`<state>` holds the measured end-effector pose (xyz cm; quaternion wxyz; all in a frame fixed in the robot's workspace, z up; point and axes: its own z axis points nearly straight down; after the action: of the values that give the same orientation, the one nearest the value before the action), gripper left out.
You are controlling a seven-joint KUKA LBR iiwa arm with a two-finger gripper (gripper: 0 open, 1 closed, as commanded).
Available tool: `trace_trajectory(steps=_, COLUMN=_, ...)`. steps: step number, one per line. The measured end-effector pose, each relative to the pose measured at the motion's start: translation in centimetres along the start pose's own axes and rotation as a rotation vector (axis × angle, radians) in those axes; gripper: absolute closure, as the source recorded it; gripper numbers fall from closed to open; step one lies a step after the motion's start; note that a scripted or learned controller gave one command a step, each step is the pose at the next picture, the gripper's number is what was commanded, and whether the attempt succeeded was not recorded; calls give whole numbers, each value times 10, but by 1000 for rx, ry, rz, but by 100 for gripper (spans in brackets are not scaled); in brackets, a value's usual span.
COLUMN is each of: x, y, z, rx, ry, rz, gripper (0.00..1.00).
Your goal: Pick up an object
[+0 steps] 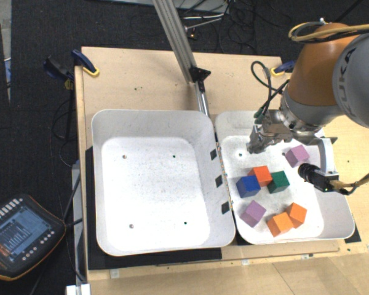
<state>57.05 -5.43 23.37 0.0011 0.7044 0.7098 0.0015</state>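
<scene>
Looked matt and pale, like raw fibreboard, across the worktop (147, 82). Seemed smooth white plastic with fine dark speckling in both bins (111, 140), faintly sheened. Appeared matt and solid-coloured on the blocks (254, 212), perhaps foam or painted wood. Gleamed as glossy orange and grey casing on the arm (332, 66). Shone like brushed aluminium along the slanted rail (172, 26).

Right bin (338, 223) crowded with seven blocks, arm (332, 72) overhanging its far half, left bin (111, 128) beside it open floor
</scene>
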Motion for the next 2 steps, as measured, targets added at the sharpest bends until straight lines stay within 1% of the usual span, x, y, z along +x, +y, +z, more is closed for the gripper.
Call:
trace_trajectory(steps=1, x=49, y=24, z=-11, rx=0, ry=1, rz=-1, gripper=100)
trace_trajectory(steps=2, x=101, y=46, z=4, rx=2, ry=0, rz=0, gripper=100)
